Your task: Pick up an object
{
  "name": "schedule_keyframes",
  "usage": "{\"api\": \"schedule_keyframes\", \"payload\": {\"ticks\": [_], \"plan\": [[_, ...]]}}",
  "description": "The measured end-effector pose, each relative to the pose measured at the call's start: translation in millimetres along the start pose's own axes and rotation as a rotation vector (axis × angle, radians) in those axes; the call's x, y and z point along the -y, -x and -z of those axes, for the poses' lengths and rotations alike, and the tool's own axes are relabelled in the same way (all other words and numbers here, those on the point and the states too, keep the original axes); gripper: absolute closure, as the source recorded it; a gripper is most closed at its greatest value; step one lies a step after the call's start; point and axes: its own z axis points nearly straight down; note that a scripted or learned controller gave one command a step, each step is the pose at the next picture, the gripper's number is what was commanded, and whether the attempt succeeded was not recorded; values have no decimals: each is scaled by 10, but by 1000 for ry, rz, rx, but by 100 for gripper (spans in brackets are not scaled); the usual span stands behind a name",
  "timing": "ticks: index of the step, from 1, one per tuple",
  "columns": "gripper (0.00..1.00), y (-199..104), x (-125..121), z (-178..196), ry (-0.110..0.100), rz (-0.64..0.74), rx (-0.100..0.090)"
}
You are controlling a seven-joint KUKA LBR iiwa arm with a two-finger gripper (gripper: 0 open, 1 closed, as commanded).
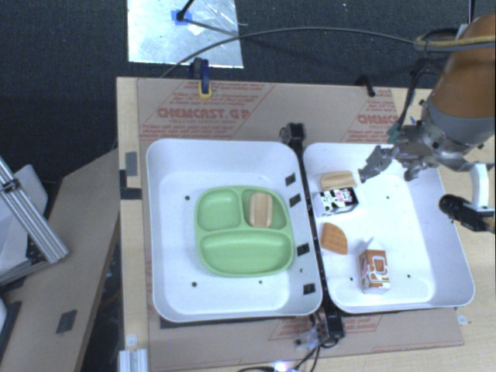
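Arm (463, 91): thick rounded link entering from the right, mostly orange/amber at the top where the band sits, smooth glossy shell. Below the band, a grey cylindrical wrist section, lighter grey along its lower rim. Gripper (373, 166) assembly hangs off the wrist: grey metal, angular, blocky brackets, dark recesses between parts; detail is blurry, no screws or markings legible. One grey finger (372, 163) tapers to a dull tip. Thin black cable (310, 31) arcs across the top of the view to the orange link. A second dark cable runs alongside the wrist. White fitting with a black rounded part (465, 208) at the right edge.
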Motion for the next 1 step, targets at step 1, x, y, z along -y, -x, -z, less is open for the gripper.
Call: {"api": "schedule_keyframes", "payload": {"ticks": [1], "plan": [[0, -3, -18, 66, 12, 2, 1]]}}
